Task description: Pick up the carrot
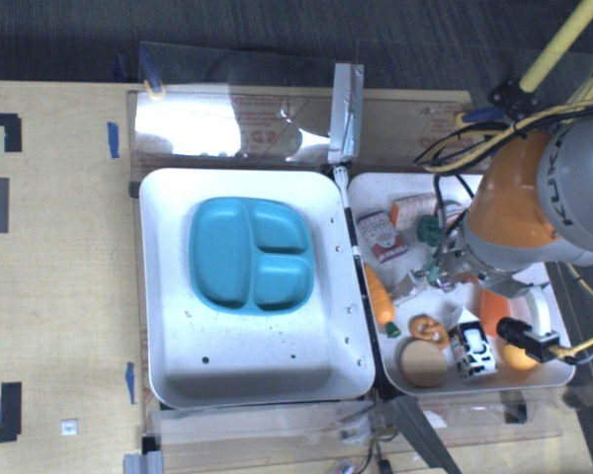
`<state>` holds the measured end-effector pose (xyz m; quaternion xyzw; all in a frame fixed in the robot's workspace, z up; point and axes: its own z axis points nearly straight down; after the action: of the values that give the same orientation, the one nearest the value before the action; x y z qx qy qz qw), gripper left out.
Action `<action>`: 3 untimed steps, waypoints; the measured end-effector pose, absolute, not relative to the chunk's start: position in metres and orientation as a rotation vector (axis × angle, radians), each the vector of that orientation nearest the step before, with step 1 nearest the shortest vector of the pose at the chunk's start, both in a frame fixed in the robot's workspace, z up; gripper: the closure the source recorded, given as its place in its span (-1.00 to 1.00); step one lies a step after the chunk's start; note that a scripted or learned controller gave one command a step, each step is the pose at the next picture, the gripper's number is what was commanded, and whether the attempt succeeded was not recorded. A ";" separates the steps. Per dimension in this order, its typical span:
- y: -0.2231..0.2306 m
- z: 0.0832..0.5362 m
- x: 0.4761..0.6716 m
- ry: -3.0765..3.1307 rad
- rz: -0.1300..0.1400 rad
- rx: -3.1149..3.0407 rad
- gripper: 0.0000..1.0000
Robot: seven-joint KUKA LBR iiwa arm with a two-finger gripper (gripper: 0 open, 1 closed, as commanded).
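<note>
The carrot (pixel 379 299) is a short orange root lying lengthwise against the left wall of the right bin (pixel 549 378). My gripper (pixel 438 271) hangs below the arm's orange band (pixel 509 210) over the middle of that bin. It sits to the right of the carrot and a little farther back, apart from it. Nothing can be made out in its grasp.
Around the carrot lie a pretzel (pixel 427 330), a tan round bun (pixel 422 362), a black-and-white toy (pixel 472 350), an orange fruit (pixel 520 355), small packets (pixel 378 231) and a green item (pixel 431 230). The left bin (pixel 168 344) holds a blue divided plate (pixel 252 253).
</note>
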<state>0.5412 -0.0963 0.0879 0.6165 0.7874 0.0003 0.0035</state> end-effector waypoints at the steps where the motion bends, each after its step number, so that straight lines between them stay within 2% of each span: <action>1: -0.090 0.190 0.609 2.435 0.010 1.968 -1.00; 2: -0.084 0.203 0.637 2.337 0.003 2.093 -1.00; 3: -0.104 0.142 0.572 2.317 -0.007 2.127 -1.00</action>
<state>0.5716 -0.1045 0.1417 0.6762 0.7368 -0.0021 -0.0019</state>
